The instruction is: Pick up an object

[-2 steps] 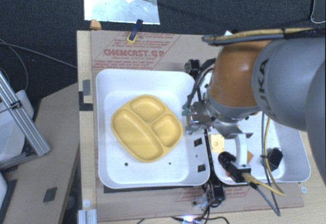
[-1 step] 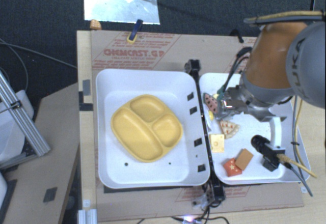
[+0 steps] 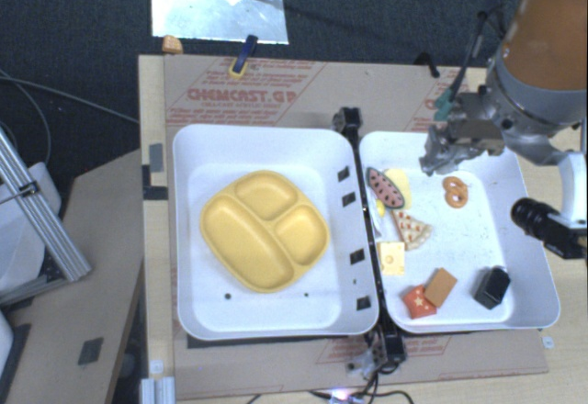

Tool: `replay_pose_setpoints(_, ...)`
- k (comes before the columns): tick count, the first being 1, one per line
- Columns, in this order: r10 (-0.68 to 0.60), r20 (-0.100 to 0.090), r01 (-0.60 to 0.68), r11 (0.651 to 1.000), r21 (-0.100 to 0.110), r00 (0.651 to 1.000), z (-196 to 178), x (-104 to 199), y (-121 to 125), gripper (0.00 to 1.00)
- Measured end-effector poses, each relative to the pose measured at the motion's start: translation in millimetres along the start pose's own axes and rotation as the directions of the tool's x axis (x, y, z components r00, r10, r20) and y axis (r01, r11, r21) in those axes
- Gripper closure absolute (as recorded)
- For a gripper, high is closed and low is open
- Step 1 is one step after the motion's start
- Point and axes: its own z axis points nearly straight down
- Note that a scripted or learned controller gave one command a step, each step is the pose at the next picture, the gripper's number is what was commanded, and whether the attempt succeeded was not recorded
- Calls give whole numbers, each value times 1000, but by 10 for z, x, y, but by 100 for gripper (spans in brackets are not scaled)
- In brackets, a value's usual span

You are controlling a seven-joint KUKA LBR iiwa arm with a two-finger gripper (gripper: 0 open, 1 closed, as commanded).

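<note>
Tool [image 3: 439,163] low at right bin's [image 3: 537,306] far edge, grip state unclear; nearest the pretzel [image 3: 455,192]; best centred over it, then straight down.

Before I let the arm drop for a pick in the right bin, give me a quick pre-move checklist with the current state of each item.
1. Pincer over the right bin, near its back edge: ok.
2. Pincer carrying nothing: cannot tell, its tips are too dark and small to read.
3. Target directly below: not ok; the pretzel lies just beside it, towards the front.
4. Pretzel free of neighbours: ok, bare bin floor all round it.
5. Other picks crowded: not ok; the pizza slice and the red-and-yellow piece sit close to the divider.
6. Yellow tray in the left bin, out of the path: ok.
</note>
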Motion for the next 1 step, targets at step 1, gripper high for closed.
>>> replay_pose_setpoints(1, 9, 5, -10, 1000, 29, 1000, 1263, -188, -41, 100)
